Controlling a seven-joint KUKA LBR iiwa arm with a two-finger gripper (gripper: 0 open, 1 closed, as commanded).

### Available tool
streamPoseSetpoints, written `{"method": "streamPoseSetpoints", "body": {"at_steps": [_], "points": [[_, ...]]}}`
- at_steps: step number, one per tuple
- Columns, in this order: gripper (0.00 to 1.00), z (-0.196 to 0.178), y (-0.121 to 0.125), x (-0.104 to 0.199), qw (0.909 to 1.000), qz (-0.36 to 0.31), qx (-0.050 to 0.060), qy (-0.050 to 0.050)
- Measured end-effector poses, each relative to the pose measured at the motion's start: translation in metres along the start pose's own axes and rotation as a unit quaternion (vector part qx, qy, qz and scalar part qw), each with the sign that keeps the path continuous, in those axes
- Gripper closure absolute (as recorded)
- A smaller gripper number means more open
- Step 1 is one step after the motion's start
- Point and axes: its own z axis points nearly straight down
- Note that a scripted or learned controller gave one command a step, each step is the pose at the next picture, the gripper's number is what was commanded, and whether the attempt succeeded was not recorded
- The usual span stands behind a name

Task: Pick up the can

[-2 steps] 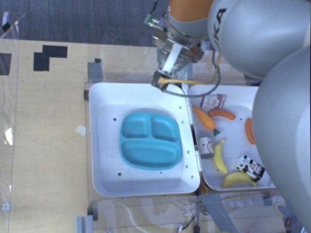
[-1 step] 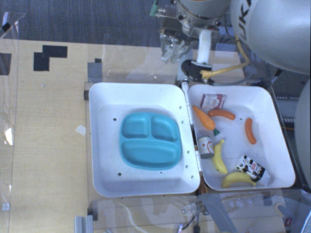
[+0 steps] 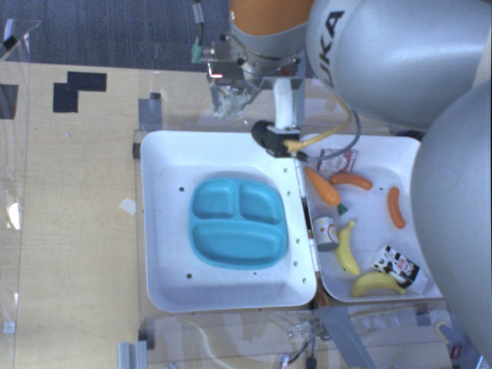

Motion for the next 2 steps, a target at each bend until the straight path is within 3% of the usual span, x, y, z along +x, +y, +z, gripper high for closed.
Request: {"method": "streamPoseSetpoints", "body": {"at_steps": [1,2], "points": [[1.00,0.078,-0.073,0.011,0.9917,0.128,0.001,0.000],[1.00,0.066,-0.071,0.010,0.9916,0.129,0.000,0.001]]}}
